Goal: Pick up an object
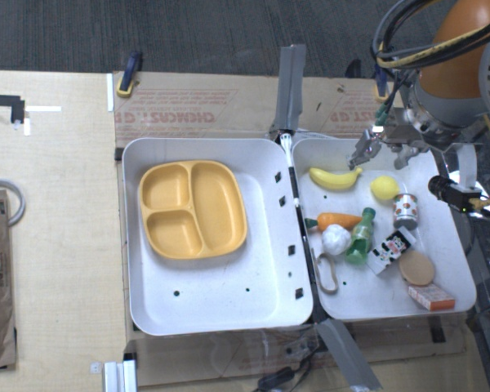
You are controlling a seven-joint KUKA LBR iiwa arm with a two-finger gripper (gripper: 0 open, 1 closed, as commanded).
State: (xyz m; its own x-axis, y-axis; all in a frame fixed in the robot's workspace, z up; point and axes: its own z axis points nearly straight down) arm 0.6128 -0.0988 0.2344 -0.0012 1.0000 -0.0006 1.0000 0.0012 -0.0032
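**Hand poised over a crowded bin, nothing yet gripped**

The hand [381, 148] hung above the far edge of the right bin [457, 251], its two fingers apart and nothing between them. The nearest candidate was the banana [335, 178], lying just below and left of the fingertips, with a lemon [385, 188] beside it. Nearer the camera the pieces crowded together: a carrot [340, 220], a white ball [336, 240], a green bottle [361, 237], a small can [405, 210] and a brown disc [418, 269]. The yellow divided plate [193, 209] sat alone in the left bin [220, 309].

The risks looked plain. A descent on the banana could catch only its curved tip, letting it slip out. The lemon would likely roll from a closing grip. Reaching into the cluster could knock the bottle into its neighbours or pinch two things at once.
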